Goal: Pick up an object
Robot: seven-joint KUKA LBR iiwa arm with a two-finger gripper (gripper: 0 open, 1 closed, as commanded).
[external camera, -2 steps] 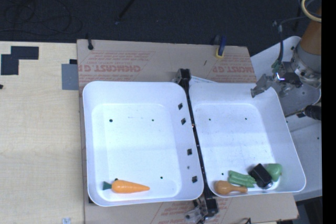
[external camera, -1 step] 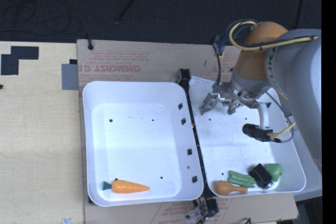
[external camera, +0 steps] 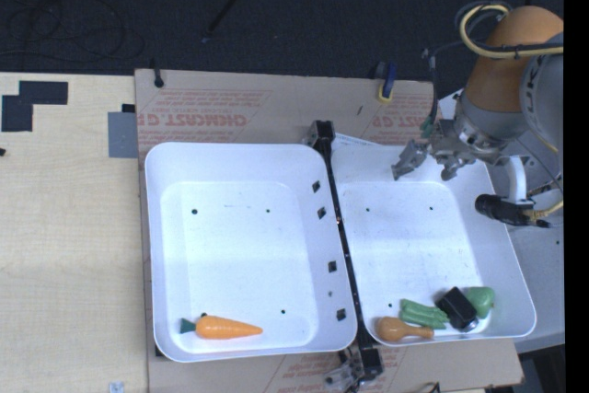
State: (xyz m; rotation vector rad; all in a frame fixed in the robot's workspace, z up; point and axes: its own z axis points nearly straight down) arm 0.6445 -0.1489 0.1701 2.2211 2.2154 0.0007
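My gripper (external camera: 429, 165) hangs over the far rim of the right bin (external camera: 515, 267), open, with nothing between its fingers. At that bin's near right corner lie a black block (external camera: 457, 307), a green pod (external camera: 422, 314), a pale green piece (external camera: 481, 297) and an orange pear-shaped toy (external camera: 403, 329), packed close together. The black block rests partly on the green ones. An orange carrot with a green top (external camera: 225, 327) lies alone at the near edge of the left bin (external camera: 156, 198). All of them are far from the gripper.
A black divider strip (external camera: 333, 235) runs between the two bins. The bins sit on a cardboard sheet (external camera: 239, 106) with a blue and yellow clamp (external camera: 386, 82) at its far edge. Pale bench top (external camera: 64, 235) lies to the left.
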